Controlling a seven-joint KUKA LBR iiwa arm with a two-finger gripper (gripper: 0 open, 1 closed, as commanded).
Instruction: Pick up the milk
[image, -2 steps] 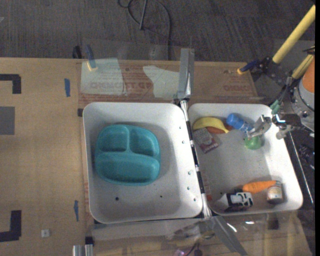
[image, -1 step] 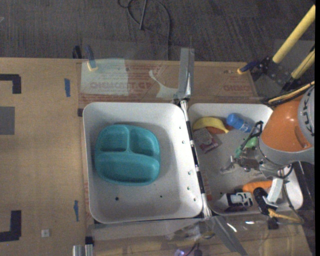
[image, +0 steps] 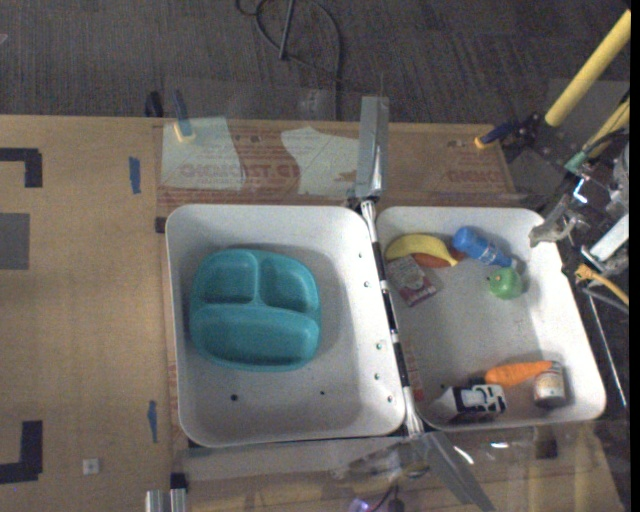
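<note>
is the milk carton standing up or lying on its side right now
Lying on its side. The milk carton rests lengthwise on the floor of the right bin, near the front wall, beside the carrot.

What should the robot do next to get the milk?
Probably swing the end effector down and toward the near edge of the right bin. The milk lies there on its side beside the carrot, while the end effector sits at the bin's far right rim, well away from it.
</note>
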